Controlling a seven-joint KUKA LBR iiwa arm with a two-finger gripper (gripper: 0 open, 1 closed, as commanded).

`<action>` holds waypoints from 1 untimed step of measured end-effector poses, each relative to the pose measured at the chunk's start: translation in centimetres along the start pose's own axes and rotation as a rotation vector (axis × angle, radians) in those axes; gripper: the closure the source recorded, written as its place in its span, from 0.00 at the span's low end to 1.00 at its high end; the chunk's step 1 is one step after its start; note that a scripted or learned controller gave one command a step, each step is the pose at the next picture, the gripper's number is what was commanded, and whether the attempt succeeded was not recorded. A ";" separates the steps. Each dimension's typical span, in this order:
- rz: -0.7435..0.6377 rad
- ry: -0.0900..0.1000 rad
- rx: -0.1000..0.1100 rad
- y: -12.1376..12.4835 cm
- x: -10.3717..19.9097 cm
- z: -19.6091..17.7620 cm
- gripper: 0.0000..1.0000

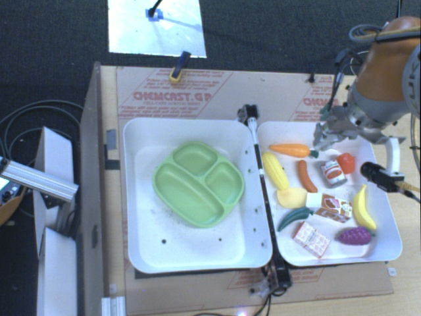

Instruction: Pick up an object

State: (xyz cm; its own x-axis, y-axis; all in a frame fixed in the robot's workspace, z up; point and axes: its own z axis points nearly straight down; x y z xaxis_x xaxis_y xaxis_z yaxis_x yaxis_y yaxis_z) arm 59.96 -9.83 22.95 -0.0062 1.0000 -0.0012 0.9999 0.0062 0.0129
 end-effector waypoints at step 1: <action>0.003 0.001 0.010 -0.2 -0.1 0.8 0.00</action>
State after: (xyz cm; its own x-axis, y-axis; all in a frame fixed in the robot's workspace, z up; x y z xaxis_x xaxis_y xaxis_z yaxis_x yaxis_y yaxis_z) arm 59.80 -9.92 22.20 -0.0034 1.0000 -0.0005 1.0000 0.0034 0.0029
